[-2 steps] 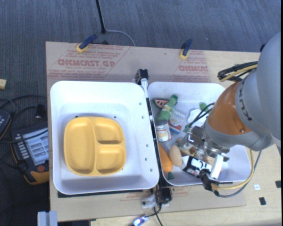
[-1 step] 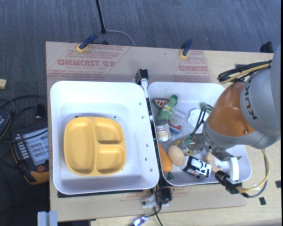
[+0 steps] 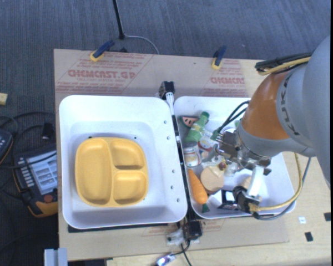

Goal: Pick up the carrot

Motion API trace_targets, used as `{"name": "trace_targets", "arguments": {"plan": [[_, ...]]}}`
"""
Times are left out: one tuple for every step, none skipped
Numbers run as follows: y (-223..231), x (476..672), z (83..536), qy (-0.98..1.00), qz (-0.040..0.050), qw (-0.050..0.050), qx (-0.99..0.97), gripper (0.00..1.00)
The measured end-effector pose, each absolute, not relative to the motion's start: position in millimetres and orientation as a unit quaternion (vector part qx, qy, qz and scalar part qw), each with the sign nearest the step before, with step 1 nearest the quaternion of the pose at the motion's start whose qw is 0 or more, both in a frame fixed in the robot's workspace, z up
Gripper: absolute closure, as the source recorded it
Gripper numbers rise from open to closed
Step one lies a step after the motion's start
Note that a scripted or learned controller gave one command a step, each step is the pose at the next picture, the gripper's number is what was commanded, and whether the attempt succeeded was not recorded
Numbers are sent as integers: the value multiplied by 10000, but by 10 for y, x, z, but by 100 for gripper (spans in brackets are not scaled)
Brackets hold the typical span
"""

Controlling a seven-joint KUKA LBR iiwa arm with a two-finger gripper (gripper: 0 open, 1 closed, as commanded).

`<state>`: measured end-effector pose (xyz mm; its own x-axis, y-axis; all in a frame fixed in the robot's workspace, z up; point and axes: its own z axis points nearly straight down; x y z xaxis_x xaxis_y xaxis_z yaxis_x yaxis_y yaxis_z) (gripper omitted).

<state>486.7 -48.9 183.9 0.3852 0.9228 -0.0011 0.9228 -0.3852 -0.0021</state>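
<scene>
Nearest the camera, in the right bin (image 3: 283,188), the carrot (image 3: 197,187) lies along the left wall close to the front corner, with its thicker end pointing away from the camera. Nothing holds it. Just beside it on the right is a round tan thing (image 3: 212,179), perhaps a bun, though the view is too coarse to be sure. Above that clutter hangs the gripper (image 3: 228,158), near the middle of the bin and apart from the carrot. The wrist hides it, so I cannot tell whether it is open or closed. Farther back are a small jar (image 3: 191,155) and a green bottle (image 3: 198,127) lying tilted. The left bin (image 3: 72,115) holds a yellow divided plate (image 3: 111,170). Two yellow clamps (image 3: 101,50) grip the board's far edge.
</scene>
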Motion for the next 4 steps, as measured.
{"name": "trace_targets", "arguments": {"plan": [[-492, 4867, 1839, -5542, 12, 3, -8324, 0], [-49, 4832, 1837, -5113, 13, 9, -8594, 0], [-52, 4832, 1838, -5111, 14, 6, -8595, 0], [-1112, 5275, 1917, -5114, 14, -6, -8594, 0]]}}
